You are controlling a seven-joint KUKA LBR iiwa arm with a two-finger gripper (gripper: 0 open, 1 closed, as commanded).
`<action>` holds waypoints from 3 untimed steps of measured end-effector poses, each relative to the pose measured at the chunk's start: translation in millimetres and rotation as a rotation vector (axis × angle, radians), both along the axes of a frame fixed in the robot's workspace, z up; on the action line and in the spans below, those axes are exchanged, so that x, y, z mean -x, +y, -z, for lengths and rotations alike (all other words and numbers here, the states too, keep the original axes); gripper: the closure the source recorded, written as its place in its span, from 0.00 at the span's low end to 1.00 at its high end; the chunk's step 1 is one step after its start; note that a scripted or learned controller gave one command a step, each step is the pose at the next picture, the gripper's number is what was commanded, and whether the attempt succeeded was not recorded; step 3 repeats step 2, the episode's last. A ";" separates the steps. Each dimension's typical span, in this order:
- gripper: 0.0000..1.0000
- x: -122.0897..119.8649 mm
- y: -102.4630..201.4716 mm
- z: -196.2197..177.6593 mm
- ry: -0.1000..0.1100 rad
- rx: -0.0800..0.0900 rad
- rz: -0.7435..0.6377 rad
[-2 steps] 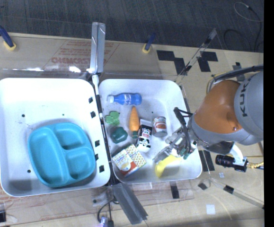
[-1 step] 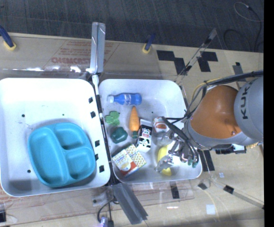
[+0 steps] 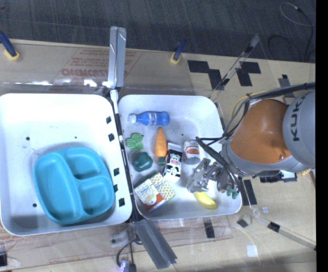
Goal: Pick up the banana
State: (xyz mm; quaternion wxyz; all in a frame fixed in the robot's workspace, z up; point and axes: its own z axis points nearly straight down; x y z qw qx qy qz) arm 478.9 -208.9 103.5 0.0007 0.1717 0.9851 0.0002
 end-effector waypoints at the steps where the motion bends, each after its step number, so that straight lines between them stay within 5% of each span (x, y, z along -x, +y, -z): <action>1: 0.00 0.0 0.0 0.0 0.000 0.000 0.000; 2: 1.00 -1.2 0.7 -10.2 -0.002 0.001 -0.003; 3: 1.00 -1.2 0.7 -10.2 -0.002 0.001 -0.003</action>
